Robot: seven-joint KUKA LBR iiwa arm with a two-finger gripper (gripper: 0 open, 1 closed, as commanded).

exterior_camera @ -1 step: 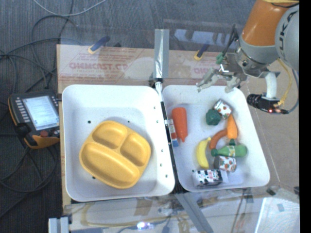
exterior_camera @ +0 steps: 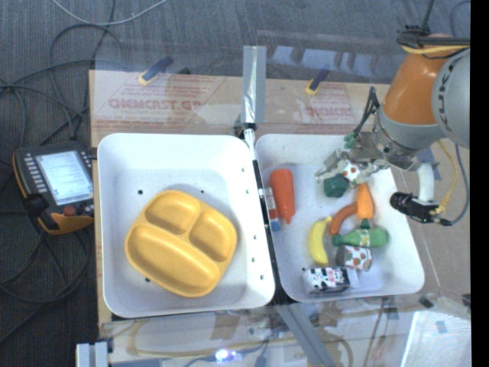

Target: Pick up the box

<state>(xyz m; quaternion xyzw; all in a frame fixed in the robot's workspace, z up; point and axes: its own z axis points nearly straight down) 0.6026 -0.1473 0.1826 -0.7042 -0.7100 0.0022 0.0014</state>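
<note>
Two white bins sit side by side, and the work is all in the right bin (exterior_camera: 412, 277), where the box (exterior_camera: 328, 278), a small carton with a black-and-white cow pattern, lies flat against the near wall. The gripper (exterior_camera: 345, 167) hangs over the far part of that bin, well apart from the box, close above a dark green toy (exterior_camera: 334, 186); whether it is open or closed I cannot tell, and nothing can be seen held in it. To do this step well, the arm should travel toward the near wall at a safe height, clearing the carrots (exterior_camera: 359, 205), the green bottle (exterior_camera: 361, 238) and the banana (exterior_camera: 318, 241) that lie between. The box is crowded: a small red-and-white can (exterior_camera: 359, 257) sits just beside it, and the bin wall is just beside it on the near side. A grasp across the carton's shorter width, jaws aligned so one does not land on the can, looks the safest choice. The descent should be straight down and centred, since an off-centre pinch would likely tip the light carton or push it against the wall.
</note>
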